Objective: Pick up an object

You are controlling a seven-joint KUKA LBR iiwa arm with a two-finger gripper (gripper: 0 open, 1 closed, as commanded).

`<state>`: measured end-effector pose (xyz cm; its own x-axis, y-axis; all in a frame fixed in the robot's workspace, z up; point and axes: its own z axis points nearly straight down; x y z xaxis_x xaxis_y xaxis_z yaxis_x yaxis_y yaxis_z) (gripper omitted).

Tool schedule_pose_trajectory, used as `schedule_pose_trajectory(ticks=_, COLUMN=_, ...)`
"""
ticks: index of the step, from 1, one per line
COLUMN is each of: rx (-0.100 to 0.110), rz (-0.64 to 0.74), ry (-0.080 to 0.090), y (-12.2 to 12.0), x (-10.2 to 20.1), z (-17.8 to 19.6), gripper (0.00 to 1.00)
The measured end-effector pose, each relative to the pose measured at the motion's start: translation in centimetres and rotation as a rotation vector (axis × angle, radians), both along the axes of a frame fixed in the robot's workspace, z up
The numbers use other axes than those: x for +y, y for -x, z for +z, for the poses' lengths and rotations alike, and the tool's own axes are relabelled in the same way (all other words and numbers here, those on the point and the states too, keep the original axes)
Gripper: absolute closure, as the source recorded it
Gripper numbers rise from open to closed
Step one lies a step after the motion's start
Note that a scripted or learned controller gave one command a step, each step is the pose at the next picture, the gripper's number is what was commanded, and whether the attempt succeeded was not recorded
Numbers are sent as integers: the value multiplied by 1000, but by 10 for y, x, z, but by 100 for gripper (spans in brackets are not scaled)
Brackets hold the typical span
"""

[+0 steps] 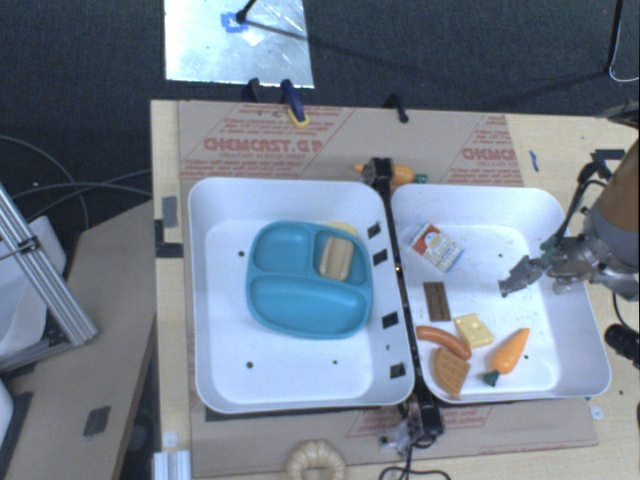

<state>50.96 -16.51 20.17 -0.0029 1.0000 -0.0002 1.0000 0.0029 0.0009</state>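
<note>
Right bin [575, 368] holds carrot [508, 352], cheese [473, 329], sausage [443, 340].

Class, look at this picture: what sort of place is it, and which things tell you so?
Probably a robot test bench: two shallow white bins, toy food like an orange plastic carrot, and a grey arm's gripper.

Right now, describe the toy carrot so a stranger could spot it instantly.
Look in the right white bin, near its front right corner. The carrot lies there tilted, right of the yellow cheese wedge. It alone is orange with a green tip.
</note>
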Motion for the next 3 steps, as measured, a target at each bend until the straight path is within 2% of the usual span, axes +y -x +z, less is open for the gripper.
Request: schedule_pose_trajectory(ticks=3, rx=-4, rz=-3, ry=0, y=-6, x=3, z=-117, gripper=0)
